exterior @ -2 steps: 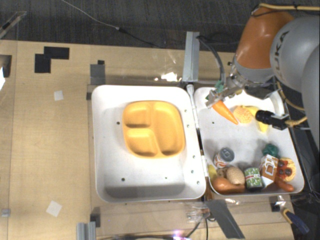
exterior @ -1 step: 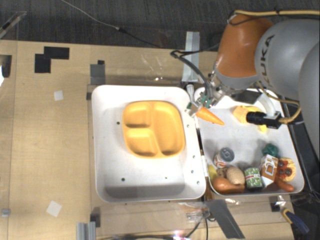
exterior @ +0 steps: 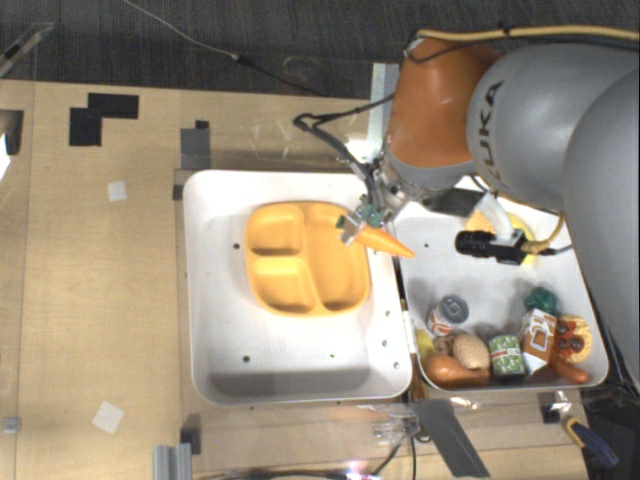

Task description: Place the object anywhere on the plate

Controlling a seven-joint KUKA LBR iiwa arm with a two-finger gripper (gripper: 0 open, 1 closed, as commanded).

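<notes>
carrot (exterior: 383,240) sits pinched between the fingers of the gripper (exterior: 362,220), held tilted above the right edge of the yellow divided plate (exterior: 300,260). plate rests in the left white bin (exterior: 215,328). right of the plate, the other bin (exterior: 585,288) holds a can (exterior: 448,313), potato (exterior: 469,349) and other small foods.

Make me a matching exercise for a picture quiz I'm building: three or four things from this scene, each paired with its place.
Things:
1. plate
2. carrot
3. can
4. green jar

Places:
A. near the front edge of the right bin
B. at the gripper, over the plate's right edge
C. in the left bin
D. middle of the right bin

Pairs: 1-C, 2-B, 3-D, 4-A
</notes>
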